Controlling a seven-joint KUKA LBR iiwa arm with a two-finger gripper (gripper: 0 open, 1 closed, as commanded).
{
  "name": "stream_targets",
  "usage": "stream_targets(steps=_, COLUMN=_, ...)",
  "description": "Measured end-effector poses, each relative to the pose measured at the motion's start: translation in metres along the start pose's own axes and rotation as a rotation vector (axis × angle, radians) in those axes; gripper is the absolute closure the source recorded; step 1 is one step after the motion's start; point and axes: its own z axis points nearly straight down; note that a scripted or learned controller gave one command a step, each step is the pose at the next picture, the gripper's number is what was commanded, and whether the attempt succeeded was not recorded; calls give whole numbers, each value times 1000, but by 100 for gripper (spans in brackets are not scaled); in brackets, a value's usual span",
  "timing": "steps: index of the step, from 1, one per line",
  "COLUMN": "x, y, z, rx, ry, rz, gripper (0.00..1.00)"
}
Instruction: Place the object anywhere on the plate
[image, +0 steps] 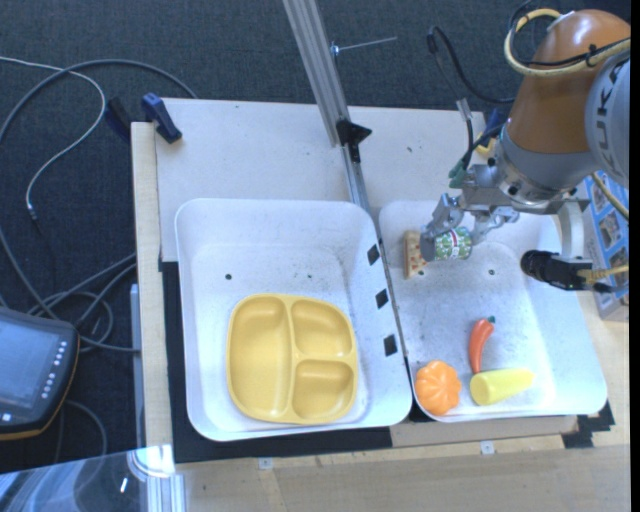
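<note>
Down front an orange ball (437, 386) and yellow block (501, 384) wait in the right bin (560, 330), while the gripper (446, 240), jaws clamped on a small can (451, 244), hangs well short of the yellow plate (292, 357), ready to carry across.

Plate (292, 358) lies unobstructed — bin walls (385, 290) rise between bins.

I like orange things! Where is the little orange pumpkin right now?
The pumpkin sits in the right bin, in its near left corner, just left of the yellow block and below the chili pepper.
</note>
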Motion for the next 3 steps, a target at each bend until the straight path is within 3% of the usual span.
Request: stream_targets(steps=3, x=175, y=3, z=29, rx=6, ry=1, rz=-1, gripper=100)
